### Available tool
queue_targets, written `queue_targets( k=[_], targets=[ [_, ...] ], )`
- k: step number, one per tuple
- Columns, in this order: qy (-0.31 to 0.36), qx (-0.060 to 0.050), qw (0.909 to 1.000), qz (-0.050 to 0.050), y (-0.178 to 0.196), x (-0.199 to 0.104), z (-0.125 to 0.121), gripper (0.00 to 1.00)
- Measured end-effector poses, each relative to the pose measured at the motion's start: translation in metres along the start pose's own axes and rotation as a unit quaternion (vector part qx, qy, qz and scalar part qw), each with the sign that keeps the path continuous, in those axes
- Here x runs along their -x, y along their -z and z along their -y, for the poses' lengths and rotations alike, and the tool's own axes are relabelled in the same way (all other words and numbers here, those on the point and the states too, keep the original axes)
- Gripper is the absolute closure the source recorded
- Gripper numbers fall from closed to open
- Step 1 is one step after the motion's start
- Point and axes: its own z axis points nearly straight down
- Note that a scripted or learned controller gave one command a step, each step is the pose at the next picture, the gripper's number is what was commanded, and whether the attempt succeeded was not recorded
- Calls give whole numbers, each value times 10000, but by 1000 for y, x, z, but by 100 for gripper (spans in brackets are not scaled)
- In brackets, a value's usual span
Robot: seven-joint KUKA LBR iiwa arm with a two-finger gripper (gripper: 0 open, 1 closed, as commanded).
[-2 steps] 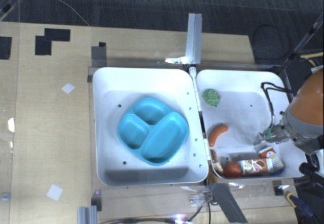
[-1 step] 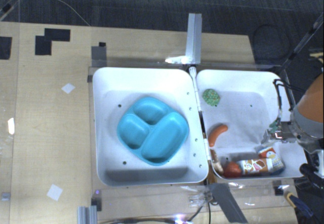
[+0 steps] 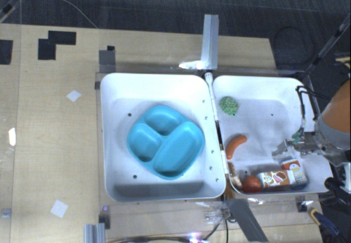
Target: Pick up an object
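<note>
You are at the approach step: the gripper (image 3: 286,148) hangs low in the right bin (image 3: 258,89), just above the bottle (image 3: 282,177), and nothing sits between its fingers; how wide they stand, you cannot tell. Next you need to drop squarely onto the bottle. The sausage (image 3: 236,145), the red ball (image 3: 252,184) and the near wall crowd it. The blue tray (image 3: 166,141) lies in the left bin (image 3: 112,126).

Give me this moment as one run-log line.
gripper: low in right bin, above juice bottle | fingers: unclear | grasp: none seen | sausage, green ball, tomato: untouched | left bin: blue tray
</note>
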Motion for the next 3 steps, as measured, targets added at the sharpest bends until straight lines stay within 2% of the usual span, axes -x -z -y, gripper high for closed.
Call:
queue_targets(
  k=[1, 2, 3],
  targets=[
    [1959, 11, 9806, 6, 50, 9, -29, 0],
    [2021, 4, 9794, 0, 5, -27, -3, 0],
    [3265, 19, 9452, 9, 20, -52, -63, 0]
  ],
)
